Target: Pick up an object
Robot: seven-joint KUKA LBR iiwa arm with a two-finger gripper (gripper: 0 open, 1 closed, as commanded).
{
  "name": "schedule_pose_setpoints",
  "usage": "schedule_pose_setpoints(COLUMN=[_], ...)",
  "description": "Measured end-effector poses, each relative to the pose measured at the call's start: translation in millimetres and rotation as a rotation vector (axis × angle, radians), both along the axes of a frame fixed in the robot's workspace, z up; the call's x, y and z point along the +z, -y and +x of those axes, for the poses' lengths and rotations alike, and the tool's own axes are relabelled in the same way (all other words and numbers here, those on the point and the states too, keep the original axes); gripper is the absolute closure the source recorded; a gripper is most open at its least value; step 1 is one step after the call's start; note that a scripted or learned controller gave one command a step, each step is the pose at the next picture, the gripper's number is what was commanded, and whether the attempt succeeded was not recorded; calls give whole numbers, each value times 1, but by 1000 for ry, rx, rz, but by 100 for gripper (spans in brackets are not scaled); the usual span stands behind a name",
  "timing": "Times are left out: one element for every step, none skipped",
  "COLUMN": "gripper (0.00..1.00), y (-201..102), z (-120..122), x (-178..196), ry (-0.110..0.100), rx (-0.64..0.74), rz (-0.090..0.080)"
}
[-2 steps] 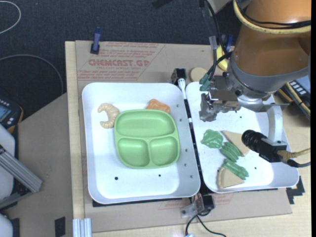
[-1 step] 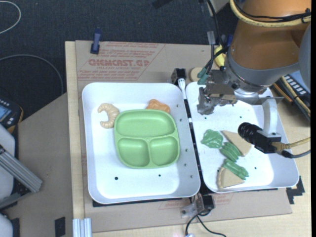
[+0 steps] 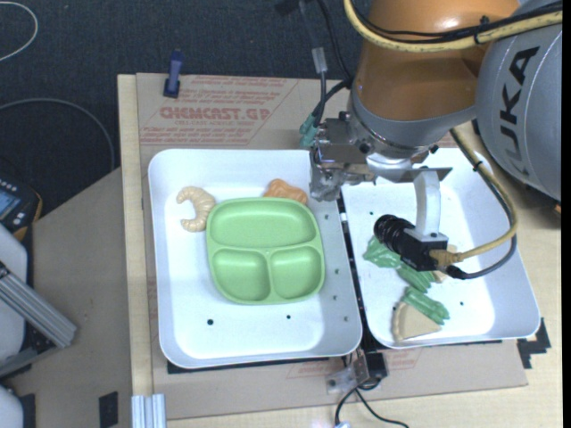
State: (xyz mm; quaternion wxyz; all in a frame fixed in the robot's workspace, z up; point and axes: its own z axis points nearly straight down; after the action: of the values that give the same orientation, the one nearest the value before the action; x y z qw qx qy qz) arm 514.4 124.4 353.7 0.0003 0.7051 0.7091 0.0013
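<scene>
Plainly the gripper [image 3: 324,185] hangs low over the seam where the left bin [image 3: 174,239] and the right bin [image 3: 500,239] meet, and the wrist above hides its tips, so I cannot tell whether it stands wide or narrow, nor whether anything is in it. The nearest candidate is the orange piece [image 3: 285,190], just to the gripper's left and tucked against the far rim of the green divided plate [image 3: 263,248].

That closeness is the main risk, in my judgement: a descent here may land on the two bin rims instead of on an object, or catch the plate's edge and drag it. The orange piece, partly hidden behind the plate, offers little room for a clean close and may be nudged aside.

The beige curl [image 3: 194,205] lies well to the gripper's left. The green pods [image 3: 426,303] and a pale wedge [image 3: 410,321] lie to its right and nearer the camera.
</scene>
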Motion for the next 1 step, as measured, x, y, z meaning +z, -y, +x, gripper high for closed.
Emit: schedule_pose_setpoints(gripper=[100], y=[38], z=[66], x=[-61], ry=[-7], rx=[-11], rz=[-4])
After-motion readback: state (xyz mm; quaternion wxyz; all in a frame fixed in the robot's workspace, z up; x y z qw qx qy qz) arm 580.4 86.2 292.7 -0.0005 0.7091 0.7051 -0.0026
